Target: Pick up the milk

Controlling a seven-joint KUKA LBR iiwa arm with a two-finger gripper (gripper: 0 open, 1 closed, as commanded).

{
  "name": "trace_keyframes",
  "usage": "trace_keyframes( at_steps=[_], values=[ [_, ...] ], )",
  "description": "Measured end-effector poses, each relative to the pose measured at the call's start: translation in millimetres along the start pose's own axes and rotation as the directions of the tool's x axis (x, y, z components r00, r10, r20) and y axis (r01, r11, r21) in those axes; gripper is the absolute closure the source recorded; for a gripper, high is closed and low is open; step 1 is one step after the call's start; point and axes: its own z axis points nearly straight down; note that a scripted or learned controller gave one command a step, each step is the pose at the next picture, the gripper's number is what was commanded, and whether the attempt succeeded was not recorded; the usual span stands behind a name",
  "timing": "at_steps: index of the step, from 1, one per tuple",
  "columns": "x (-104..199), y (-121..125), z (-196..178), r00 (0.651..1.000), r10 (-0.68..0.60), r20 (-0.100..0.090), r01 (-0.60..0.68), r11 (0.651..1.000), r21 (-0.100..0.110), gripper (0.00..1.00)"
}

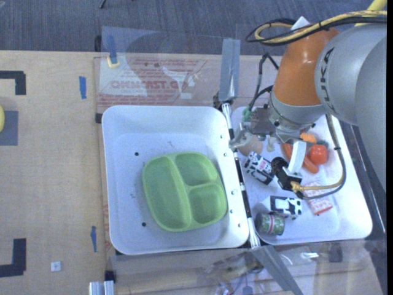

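Two small cow-patterned black-and-white cartons lie in the right bin (356, 220). One milk carton (258, 167) is near the bin's left wall. The other carton (287, 206) lies nearer the front. My gripper (250, 140) hangs under the grey and orange wrist (299, 85), low over the back left of the right bin. It is just above and behind the first carton, and the view does not show anything held in it.
A green can (270, 224) lies at the front of the right bin. A red tomato (317, 154), orange carrot pieces (297, 157) and a red-and-white packet (320, 206) lie to the right. The left bin (123, 134) holds a green divided plate (184, 190). A yellow cable loops near the cartons.
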Motion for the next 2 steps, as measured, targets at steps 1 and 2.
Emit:
trace_keyframes(
  at_steps=[1,2],
  values=[
    [-22.4,0.2,21.3,0.993,-0.120,-0.016,0.120,0.993,-0.021,0.00],
    [-46.7,-66.6,1.2,0.983,-0.184,-0.002,0.184,0.983,0.004,0.00]
  ],
)
